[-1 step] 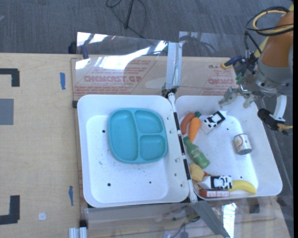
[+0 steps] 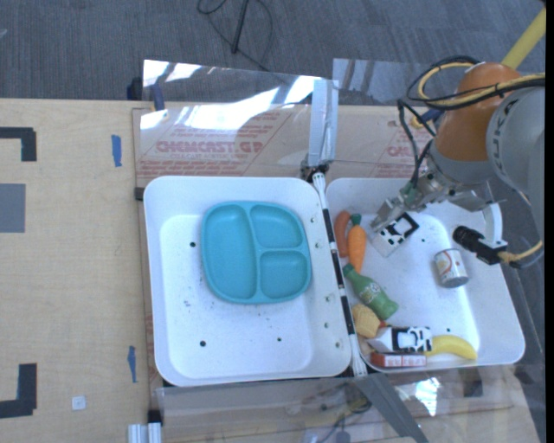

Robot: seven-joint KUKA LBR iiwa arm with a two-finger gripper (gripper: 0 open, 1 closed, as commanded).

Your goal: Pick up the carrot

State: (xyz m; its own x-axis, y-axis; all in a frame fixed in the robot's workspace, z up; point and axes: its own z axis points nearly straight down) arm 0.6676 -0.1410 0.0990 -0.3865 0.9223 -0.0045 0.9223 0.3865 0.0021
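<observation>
Robot lab: taped bench, white bins, cables.

We note 2 white bins of smooth, slightly glossy plastic, the left one speckled with dark marks. On its floor lies a turquoise divided plate of matt plastic. Right of that plate, the carrot looks like smooth orange plastic, and the small can shows bright metal. The bench, left of the plate, appears as pale, matt wood.
</observation>
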